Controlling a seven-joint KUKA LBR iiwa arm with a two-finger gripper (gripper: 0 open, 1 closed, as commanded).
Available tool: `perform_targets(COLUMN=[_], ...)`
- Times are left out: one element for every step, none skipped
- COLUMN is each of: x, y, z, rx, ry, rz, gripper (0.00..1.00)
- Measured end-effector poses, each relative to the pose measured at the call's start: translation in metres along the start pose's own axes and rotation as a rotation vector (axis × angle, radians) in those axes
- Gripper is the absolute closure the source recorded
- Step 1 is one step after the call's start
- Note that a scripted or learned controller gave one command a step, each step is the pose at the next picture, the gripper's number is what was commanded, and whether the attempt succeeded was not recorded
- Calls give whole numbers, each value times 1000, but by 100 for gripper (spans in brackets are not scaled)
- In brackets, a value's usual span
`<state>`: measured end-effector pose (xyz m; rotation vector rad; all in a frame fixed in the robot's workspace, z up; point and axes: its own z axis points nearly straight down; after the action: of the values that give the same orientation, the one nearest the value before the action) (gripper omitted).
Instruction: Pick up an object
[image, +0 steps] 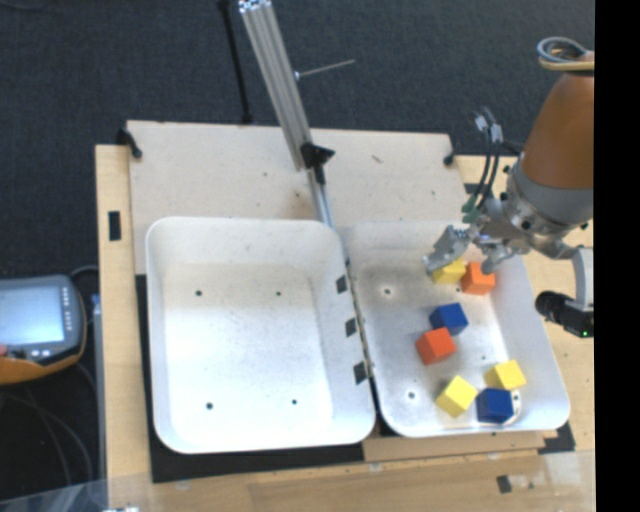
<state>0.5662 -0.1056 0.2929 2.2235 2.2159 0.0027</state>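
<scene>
Over the far end of the right bin (520, 300), near its far right corner, the gripper (452, 252) hangs low, reached in from the right by the grey arm (560, 120) with its orange band. How far the gripper is parted cannot be told from this angle, and no object can be seen between its tips.

Directly beneath and just beside the gripper lie two cubes: a yellow cube (450, 271), partly covered by the gripper body, and an orange cube (478, 279) touching or nearly touching it on the side toward the bin's right wall. Whether the gripper contacts either cube cannot be told.

Toward the middle of the right bin sits a blue cube (449, 317), with a second orange cube (435, 345) just beside it on the near side. Along the near edge are three more: a yellow cube (456, 396) near the centre of that edge, a dark blue cube (495, 404) just beside it toward the near right corner, and a small yellow cube (509, 375) just behind the dark blue one.

The left bin (250, 330) lies alongside, its right wall meeting the right bin's left wall. Both bins rest on the bench (200, 170). A metal pole (285, 90) rises at a slant from the bench behind the bins' junction. Off the bench's left edge sits a small screen device (38, 320).
</scene>
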Motion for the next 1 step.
perform_targets(x=[-70], y=[29], z=[21], rx=[2], ry=[-4], rz=[2], gripper=[0])
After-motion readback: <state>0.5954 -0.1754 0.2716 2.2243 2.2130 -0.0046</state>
